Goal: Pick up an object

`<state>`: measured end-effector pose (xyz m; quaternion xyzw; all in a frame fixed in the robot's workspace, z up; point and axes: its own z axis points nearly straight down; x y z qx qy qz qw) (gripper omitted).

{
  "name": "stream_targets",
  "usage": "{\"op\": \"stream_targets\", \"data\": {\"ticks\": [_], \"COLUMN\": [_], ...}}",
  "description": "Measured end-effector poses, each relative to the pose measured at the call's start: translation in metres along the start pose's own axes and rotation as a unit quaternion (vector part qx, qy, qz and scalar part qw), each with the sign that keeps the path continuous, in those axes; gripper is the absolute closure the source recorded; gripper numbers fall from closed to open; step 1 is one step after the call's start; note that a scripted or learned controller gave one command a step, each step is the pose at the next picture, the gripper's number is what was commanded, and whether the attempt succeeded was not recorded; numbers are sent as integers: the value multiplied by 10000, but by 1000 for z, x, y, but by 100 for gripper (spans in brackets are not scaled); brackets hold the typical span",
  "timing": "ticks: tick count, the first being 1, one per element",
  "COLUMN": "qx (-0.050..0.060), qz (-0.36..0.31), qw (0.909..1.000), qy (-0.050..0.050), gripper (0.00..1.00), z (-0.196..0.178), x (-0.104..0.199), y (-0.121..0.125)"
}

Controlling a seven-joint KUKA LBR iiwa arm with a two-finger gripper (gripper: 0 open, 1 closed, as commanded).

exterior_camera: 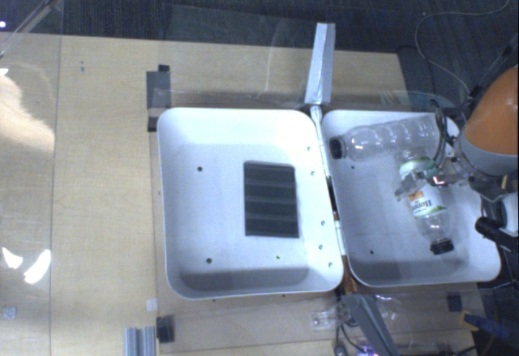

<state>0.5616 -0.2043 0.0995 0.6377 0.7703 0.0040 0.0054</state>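
A dark ribbed rectangular pad (271, 199) lies flat in the middle of the left bin (186, 184). In the right bin (373, 241) a clear plastic bottle (388, 139) lies along the far wall, its black cap pointing left. A second clear bottle with a label (422, 202) lies slanted toward the near right, its black cap at the lower end. My gripper (443, 173) hangs at the right bin's far right side, just over the upper end of the labelled bottle and beside the base of the other one. The arm's orange band (496, 115) sits above it.
A grey metal post (321, 62) rises at the back where the two bins meet. Black brackets (160, 79) mark the left bin's corners. Cables run along the bench's right edge (454, 30).
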Motion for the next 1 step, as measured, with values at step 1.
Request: {"op": "stream_targets", "data": {"ticks": [1], "qx": [30], "qz": [-329], "qw": [9995], "qy": [7], "gripper": [100], "z": [-85], "x": [46], "y": [10]}}
